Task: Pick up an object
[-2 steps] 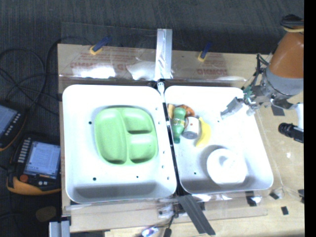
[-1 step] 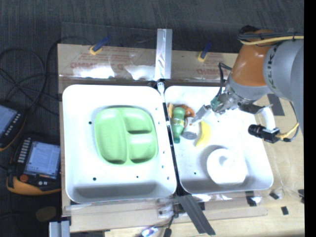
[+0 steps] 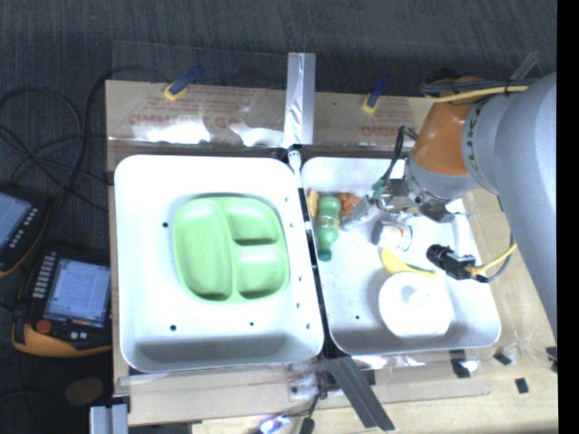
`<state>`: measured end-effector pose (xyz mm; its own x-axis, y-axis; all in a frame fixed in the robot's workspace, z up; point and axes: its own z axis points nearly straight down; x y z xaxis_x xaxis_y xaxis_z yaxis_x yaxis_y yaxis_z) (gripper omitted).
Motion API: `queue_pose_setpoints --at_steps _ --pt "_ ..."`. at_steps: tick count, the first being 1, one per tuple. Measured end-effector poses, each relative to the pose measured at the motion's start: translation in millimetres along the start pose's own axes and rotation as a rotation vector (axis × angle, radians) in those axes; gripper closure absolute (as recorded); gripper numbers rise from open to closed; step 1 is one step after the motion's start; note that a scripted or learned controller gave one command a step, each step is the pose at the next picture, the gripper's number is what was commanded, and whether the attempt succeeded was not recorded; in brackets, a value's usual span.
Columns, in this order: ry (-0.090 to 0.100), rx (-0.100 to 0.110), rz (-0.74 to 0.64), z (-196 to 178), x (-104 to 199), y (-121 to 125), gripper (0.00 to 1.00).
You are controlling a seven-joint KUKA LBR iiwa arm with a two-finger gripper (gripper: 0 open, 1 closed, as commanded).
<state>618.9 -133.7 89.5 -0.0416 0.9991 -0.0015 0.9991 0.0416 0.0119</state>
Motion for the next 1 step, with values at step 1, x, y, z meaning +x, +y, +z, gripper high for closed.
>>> queue_pose_setpoints --at_steps 1 --pt "0.000 -0.002 0.001 -10.3 -0.2 0.8 1.00"
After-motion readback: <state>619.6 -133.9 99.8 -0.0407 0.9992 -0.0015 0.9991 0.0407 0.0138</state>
